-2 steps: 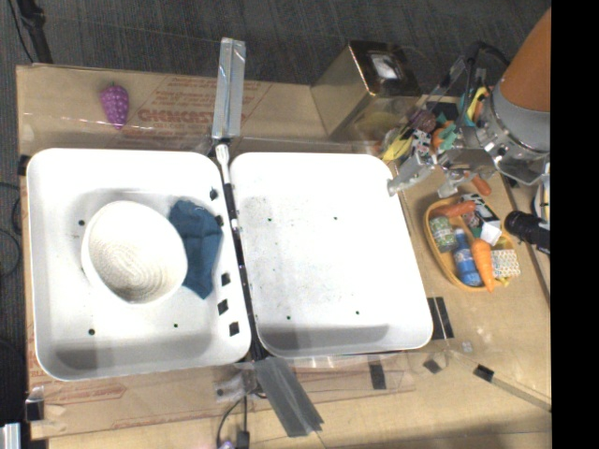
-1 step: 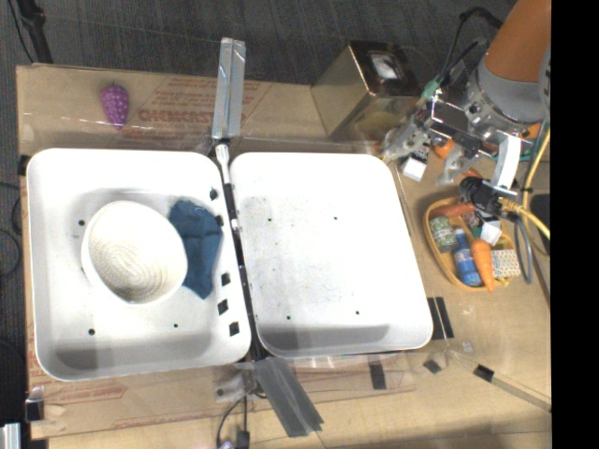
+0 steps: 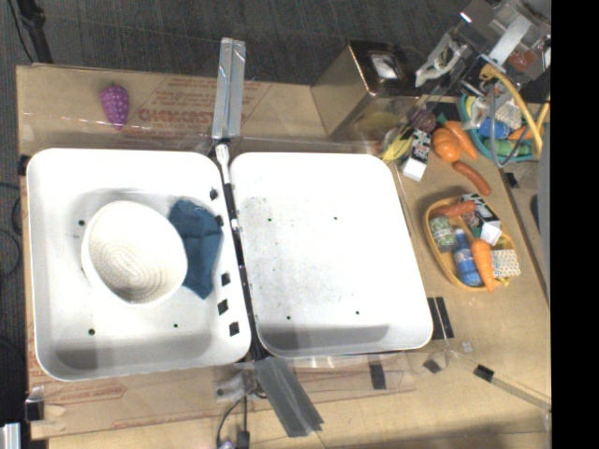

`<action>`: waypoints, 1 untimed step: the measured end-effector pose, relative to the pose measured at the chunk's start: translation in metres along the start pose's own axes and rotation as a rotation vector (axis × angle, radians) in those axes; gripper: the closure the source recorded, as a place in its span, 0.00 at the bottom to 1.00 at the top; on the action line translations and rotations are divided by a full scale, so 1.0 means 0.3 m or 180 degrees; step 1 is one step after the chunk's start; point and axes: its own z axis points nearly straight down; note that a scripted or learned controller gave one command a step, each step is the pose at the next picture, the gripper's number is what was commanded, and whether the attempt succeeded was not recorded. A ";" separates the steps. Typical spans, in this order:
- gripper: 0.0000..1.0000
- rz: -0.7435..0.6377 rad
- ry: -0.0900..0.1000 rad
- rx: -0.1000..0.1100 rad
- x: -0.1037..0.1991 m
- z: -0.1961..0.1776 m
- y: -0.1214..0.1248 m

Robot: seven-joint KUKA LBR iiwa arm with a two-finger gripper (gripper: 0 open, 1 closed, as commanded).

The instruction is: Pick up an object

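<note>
In the left bin (image 3: 56,344) lies a round white woven object (image 3: 134,251), dome-shaped like a cap or bowl turned over. A dark blue cloth (image 3: 198,244) lies crumpled against its right side, near the wall between the bins. The right bin (image 3: 318,251) sits beside it. My gripper (image 3: 447,59) hangs at the top right of the camera view, beyond the bins' far right corner and above the clutter there, far from both objects. Nothing is seen held in it.
A purple grape-like toy (image 3: 114,104) lies on the cardboard behind the left bin. A brown box (image 3: 370,78) stands behind the right bin. Orange and yellow toys (image 3: 459,143) and a yellow basket (image 3: 468,241) of small items sit right of the bins.
</note>
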 end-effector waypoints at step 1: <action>1.00 -0.0044 -0.0014 0.0021 0.010 -0.025 -0.007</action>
